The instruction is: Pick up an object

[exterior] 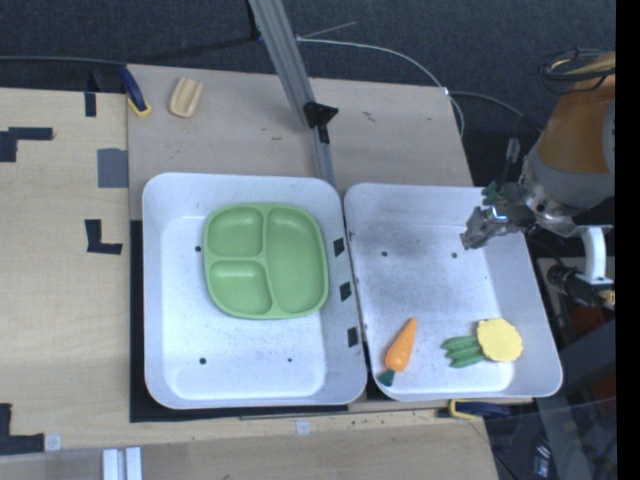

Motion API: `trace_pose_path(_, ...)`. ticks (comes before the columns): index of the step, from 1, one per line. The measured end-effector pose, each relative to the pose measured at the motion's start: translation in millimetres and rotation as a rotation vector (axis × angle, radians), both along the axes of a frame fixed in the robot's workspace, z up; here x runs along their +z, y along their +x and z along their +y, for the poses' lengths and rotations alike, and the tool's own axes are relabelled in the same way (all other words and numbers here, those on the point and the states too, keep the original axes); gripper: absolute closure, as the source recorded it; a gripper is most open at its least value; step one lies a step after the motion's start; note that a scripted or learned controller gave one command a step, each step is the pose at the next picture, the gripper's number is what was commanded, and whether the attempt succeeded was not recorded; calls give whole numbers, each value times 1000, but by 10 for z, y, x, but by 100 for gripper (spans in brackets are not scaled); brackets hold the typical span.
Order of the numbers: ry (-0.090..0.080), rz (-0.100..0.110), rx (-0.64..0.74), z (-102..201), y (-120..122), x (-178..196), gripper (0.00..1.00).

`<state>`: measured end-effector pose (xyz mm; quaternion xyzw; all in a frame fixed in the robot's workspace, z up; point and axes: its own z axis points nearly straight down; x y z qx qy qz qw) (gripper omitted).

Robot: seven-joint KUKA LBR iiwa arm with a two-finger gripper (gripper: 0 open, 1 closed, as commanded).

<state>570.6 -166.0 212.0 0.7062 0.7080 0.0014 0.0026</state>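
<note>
Right bin's front edge: one carrot (401, 344), one green pea pod (461, 349), one yellow piece (499, 339).
Two white bins: the left bin (165, 288) holds one green divided plate (266, 260); in the right bin (420, 258), the carrot sits at 7 o'clock, pod and yellow piece touching at 5. One gripper (480, 230) hovers at 2 o'clock; whether its fingers are spread or closed is unclear.

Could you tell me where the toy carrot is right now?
The carrot lies in the right bin, near its front left corner, left of the yellow-and-green toy.
</note>
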Motion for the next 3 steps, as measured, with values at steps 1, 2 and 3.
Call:
trace_pose_path(1, 0, 0, -1, 1, 13, 530, 100)
trace_pose_path(2, 2, 6, 3, 482, 266, 450, 100)
trace_pose_path(3, 2, 7, 3, 922, 420, 319, 100)
